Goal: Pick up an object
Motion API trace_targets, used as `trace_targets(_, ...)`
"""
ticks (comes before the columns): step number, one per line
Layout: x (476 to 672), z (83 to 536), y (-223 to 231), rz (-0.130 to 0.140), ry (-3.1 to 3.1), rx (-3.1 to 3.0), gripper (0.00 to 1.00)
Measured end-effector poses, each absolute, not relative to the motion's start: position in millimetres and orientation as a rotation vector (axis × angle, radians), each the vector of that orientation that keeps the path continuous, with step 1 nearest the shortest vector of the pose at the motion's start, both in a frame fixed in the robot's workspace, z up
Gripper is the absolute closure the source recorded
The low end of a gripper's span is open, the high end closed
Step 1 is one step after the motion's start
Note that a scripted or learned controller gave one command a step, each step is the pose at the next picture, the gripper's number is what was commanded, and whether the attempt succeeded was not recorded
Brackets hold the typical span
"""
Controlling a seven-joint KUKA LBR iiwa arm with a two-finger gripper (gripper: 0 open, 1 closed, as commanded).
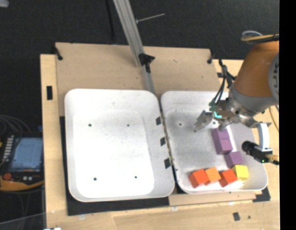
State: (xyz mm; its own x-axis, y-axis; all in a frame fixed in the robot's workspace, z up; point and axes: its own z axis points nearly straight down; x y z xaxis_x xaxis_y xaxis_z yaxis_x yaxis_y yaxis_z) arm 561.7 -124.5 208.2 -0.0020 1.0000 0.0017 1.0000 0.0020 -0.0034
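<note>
My gripper [211, 124] hangs over the upper part of the right bin [186, 143], open, and I see nothing between its fingers. One grey finger [201, 121] points down-left. A purple block [222, 140] lies just below and right of the fingertips, with a second purple block [234, 158] beyond it. Along the bin's front edge sit a red-orange block [199, 178], an orange block [212, 174], a red block [228, 177] and a yellow block [241, 171], packed close together.
The left bin [114, 143] sits beside the right one, separated by a narrow seam with clips. A slanted metal pole [131, 32] rises from the bench behind the bins. A blue-screened device [23, 157] lies off the bench at left.
</note>
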Motion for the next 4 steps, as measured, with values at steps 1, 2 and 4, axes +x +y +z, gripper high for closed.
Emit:
trace_targets(1,562.6,210,-125,-0.002,-2.222,-2.222,0.0)
trace_targets(2,560.3,149,-120,0.007,-2.216,-2.223,0.0)
trace_targets(4,561.9,111,-121,-0.007,-2.211,-2.236,1.0)
